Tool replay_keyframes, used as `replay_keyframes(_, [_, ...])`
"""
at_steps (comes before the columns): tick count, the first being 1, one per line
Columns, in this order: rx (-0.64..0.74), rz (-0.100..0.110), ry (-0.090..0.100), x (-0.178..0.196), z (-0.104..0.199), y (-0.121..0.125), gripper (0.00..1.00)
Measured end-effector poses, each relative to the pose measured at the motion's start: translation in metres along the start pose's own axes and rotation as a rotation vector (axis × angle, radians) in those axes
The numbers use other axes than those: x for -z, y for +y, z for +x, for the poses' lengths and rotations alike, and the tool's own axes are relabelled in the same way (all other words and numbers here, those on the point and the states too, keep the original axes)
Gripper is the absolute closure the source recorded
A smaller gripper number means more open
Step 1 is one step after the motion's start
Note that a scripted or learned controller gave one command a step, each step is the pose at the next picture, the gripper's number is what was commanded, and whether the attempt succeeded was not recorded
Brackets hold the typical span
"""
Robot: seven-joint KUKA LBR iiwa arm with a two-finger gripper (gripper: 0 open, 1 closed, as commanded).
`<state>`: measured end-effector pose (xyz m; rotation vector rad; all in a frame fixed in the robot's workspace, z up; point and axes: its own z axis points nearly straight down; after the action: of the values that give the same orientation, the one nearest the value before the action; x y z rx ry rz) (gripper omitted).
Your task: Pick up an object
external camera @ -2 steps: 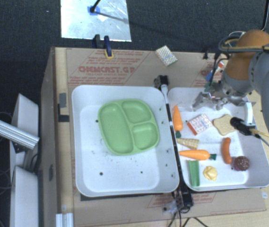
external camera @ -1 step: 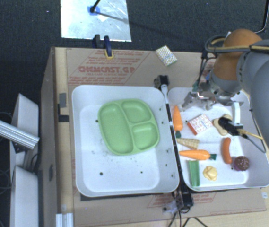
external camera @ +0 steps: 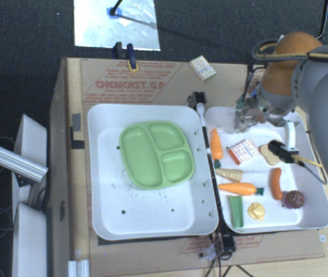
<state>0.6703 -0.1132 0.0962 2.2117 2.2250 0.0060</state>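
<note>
The small printed box, lying flat near the back edge of the right bin just below my claw, looks light and stiff, so I'd pinch its short sides, though I cannot tell the claw's opening.

Left bin: frame centre, holding divided plate.
Right bin: lower right, touching left bin.
In right bin: carrot at left wall; box right of it; sausage further right, lower.
Gripper: above right bin's upper edge.
</note>
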Motion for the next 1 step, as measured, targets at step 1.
replay_keyframes(1, [0.0,0.0,0.0,-0.0001,0.0,-0.0001,0.0])
